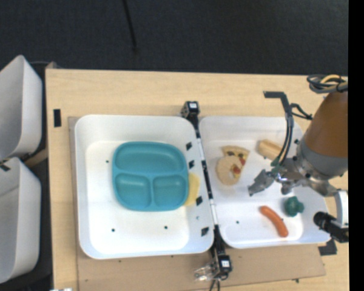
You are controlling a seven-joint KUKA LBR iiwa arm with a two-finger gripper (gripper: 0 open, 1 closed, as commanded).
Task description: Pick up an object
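Beside the gripper (262,182), you are seeing an orange sausage-shaped toy (274,220) lying in the right bin (230,238), its long axis slanting toward the green piece (293,207). Both white bins are resting on a pale wooden bench (127,93) over dark flooring. You cannot tell the finger spread; they are possibly blurred.

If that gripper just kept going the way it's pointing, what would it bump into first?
The gripper points toward the picture's left and slightly down. Continuing that way, it would probably meet the white floor of the right bin below the pizza slice, then the divider between bins, though depth is hard to judge.
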